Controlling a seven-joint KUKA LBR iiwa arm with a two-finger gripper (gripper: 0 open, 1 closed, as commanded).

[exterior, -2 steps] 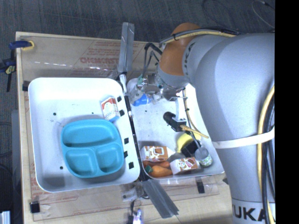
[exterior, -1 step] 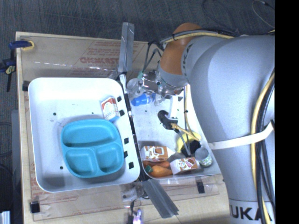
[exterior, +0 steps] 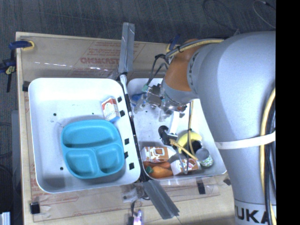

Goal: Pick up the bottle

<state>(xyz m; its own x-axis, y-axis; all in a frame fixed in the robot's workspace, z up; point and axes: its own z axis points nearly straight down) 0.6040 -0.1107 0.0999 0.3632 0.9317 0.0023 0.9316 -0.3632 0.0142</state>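
Note:
A bottle [exterior: 187,164] with a red and white label and a dark cap lies on its side near the front wall of the right bin [exterior: 212,125]. My gripper [exterior: 151,100] hangs over the far left part of that bin, well behind the bottle and apart from it. A small blue object [exterior: 137,97] sits just left of the gripper by the bin's wall. The grey arm with its orange band [exterior: 180,74] covers the bin's right side.
Beside the bottle lie a brown and white packet [exterior: 155,153], an orange carrot [exterior: 159,171], a yellow item [exterior: 190,138] and a small green item [exterior: 206,162]. The left bin [exterior: 47,97] holds a blue divided plate [exterior: 92,149] and a small red and white carton [exterior: 110,109].

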